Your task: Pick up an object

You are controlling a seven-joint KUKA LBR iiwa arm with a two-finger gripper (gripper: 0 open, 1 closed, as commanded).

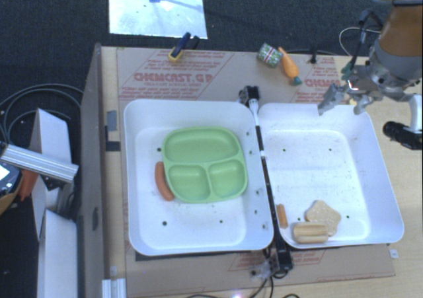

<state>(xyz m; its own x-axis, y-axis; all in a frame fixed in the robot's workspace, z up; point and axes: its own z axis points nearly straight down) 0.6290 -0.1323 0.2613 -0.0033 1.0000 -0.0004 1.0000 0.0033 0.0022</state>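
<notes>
My gripper (pixel 345 103) hangs over the far right corner of the right bin (pixel 377 178), its two fingers spread apart with nothing between them. In that bin's near part lie a toast slice (pixel 323 215), a tan bread roll (pixel 310 232) and a small orange piece (pixel 282 215). The left bin (pixel 142 164) holds a green divided plate (pixel 203 164) with a sausage (pixel 162 181) beside its left edge. All of these lie well away from the gripper.
Behind the bins, a toy carrot (pixel 289 65) and a small green can (pixel 269 54) rest on the cardboard, with a yellow and black clip (pixel 180 47) further left. A black clamp (pixel 250 95) sits on the divider between the bins. Cables and boxes stand at the left.
</notes>
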